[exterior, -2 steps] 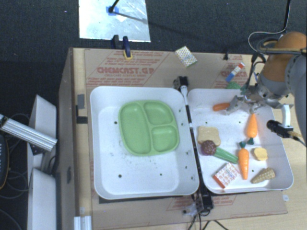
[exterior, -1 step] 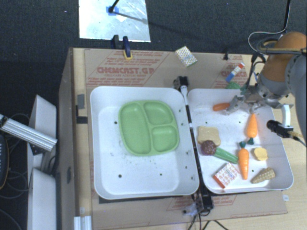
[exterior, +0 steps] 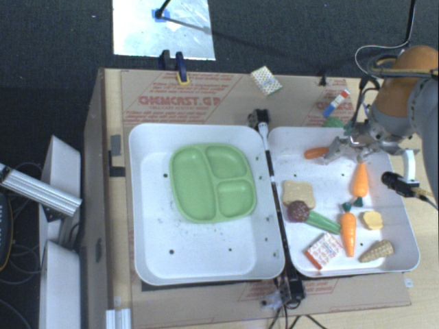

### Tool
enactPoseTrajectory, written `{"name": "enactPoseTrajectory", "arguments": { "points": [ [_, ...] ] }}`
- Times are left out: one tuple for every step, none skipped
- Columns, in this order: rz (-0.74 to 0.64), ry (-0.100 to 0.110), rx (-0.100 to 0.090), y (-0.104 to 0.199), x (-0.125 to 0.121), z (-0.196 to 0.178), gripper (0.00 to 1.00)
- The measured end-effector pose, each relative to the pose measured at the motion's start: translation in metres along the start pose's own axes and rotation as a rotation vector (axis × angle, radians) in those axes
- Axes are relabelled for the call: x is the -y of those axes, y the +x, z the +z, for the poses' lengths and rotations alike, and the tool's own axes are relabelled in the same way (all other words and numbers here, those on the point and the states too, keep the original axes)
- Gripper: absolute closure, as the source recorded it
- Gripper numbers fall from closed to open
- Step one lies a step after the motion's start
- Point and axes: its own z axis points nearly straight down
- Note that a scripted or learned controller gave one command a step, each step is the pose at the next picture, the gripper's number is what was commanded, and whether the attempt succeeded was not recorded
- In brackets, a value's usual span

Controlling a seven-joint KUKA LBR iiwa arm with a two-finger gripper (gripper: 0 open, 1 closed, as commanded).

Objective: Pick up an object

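Bench (exterior: 206, 91) was brown board w/ red print, sitting on dark carpet; a shiny silver sheet (exterior: 163, 18) lay on the floor beyond it. Two white bins side by side: left bin (exterior: 154, 252) held a green divided plate (exterior: 212, 181), right bin (exterior: 405, 249) held toy food.

Grey arm (exterior: 411, 105) w/ orange band came in from the right, over the right bin's far edge. Gripper (exterior: 351, 146) hung low near that edge; couldn't tell if it was apart or together, too small and cluttered.

Task's thing: a small orange carrot (exterior: 360, 179), tapered, standing roughly upright in view, just below the gripper, close but contact unclear. Another orange piece (exterior: 316, 153) lay just left of the gripper. Further down: bread slice (exterior: 299, 192), dark red ball (exterior: 298, 211), second carrot w/ green top (exterior: 348, 232), yellow chunk (exterior: 372, 219), cone (exterior: 376, 251), red-white packet (exterior: 323, 250).
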Motion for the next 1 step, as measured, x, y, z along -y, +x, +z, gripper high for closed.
{"name": "enactPoseTrajectory", "arguments": {
  "points": [
    [0.002,-0.001,0.002,0.0011,0.0003,-0.0001,0.0]
  ]
}}
